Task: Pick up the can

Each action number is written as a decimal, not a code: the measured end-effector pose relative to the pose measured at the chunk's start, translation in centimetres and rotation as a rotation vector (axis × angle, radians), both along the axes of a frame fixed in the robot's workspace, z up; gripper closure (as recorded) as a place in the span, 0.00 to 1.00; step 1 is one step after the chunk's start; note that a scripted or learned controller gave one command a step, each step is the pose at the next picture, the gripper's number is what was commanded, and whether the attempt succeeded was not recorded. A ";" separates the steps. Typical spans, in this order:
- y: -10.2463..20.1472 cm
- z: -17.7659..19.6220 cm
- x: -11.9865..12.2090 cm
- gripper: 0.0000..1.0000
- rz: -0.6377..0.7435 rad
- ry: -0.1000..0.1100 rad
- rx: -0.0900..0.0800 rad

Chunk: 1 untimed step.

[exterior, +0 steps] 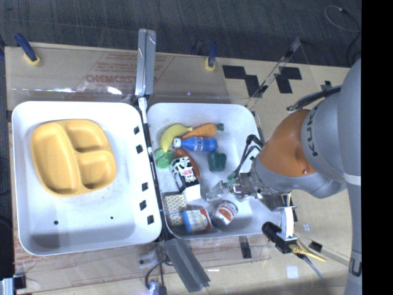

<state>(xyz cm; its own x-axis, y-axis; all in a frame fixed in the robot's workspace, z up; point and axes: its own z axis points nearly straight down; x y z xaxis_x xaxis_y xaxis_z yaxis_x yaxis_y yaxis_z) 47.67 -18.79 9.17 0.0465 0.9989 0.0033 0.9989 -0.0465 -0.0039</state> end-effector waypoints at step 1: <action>-0.4 -0.1 0.0 0.00 0.263 0.001 0.001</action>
